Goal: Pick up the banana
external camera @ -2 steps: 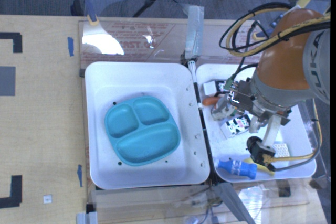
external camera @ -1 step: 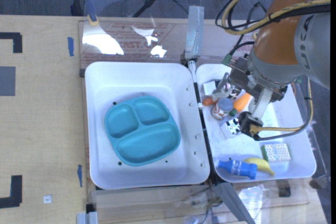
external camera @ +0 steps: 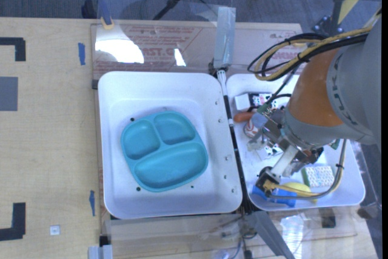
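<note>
The banana [external camera: 298, 188] shows as a yellow strip lying near the front wall of the right bin [external camera: 354, 191], partly covered by the arm's fittings. The gripper [external camera: 264, 132] hangs over the middle of the right bin, behind and left of the banana, among small items. The grey arm with its orange band [external camera: 315, 94] covers much of that bin.
A blue object [external camera: 273, 196] lies by the banana at the front left of the right bin. A green-and-white sponge [external camera: 319, 176] sits to the right. An orange-red item [external camera: 243, 117] and a white box [external camera: 250, 99] lie at the back left. The left bin [external camera: 115, 130] holds a blue divided plate [external camera: 165, 150].
</note>
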Controlling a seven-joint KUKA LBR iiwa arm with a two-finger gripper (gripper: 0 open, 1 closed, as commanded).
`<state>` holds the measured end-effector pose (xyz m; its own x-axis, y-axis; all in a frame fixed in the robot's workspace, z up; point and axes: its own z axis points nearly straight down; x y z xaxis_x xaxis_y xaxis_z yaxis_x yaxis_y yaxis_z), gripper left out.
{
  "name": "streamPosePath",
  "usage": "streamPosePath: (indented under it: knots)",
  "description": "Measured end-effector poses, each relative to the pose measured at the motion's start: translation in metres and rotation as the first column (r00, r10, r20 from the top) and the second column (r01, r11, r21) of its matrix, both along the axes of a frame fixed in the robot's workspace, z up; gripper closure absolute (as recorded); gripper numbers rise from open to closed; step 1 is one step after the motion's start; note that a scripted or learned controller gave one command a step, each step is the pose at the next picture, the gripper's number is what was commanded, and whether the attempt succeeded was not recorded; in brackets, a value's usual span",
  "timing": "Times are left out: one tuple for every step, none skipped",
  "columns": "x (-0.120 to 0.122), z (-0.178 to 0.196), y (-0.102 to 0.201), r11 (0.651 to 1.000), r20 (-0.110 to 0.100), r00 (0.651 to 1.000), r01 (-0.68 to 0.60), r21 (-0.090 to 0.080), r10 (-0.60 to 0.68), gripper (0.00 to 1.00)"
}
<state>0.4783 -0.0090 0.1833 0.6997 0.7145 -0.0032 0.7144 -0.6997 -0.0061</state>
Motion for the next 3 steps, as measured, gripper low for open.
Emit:
streamPosePath:
  knots:
    - [0.001, 0.009, 0.0, 1.0, -0.001, 1.0, 0.0, 0.0, 0.0, 1.0]
    - [0.015, 0.131, 0.025, 0.925, 0.005, 0.925, 0.38, -0.003, -0.38, 1.0]
    - [0.015, 0.14, 0.026, 0.927, 0.002, 0.927, 0.376, -0.005, -0.376, 1.0]
